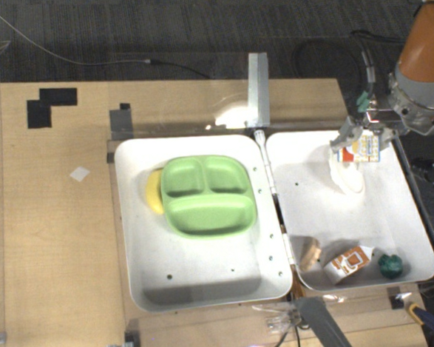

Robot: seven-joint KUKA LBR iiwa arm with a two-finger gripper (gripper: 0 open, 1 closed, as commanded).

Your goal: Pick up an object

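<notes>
White and orange, the carton (pixel 363 148) sits at the right bin's (pixel 405 215) far edge, directly under your gripper (pixel 357 138), though whether it is clenched on it or released I cannot tell.

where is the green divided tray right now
The green divided tray lies in the left bin, toward its upper middle, partly covering a yellow object at its left edge.

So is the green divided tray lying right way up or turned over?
Right way up: the green divided tray shows its three hollow compartments facing the camera, lying flat in the left bin.
</notes>
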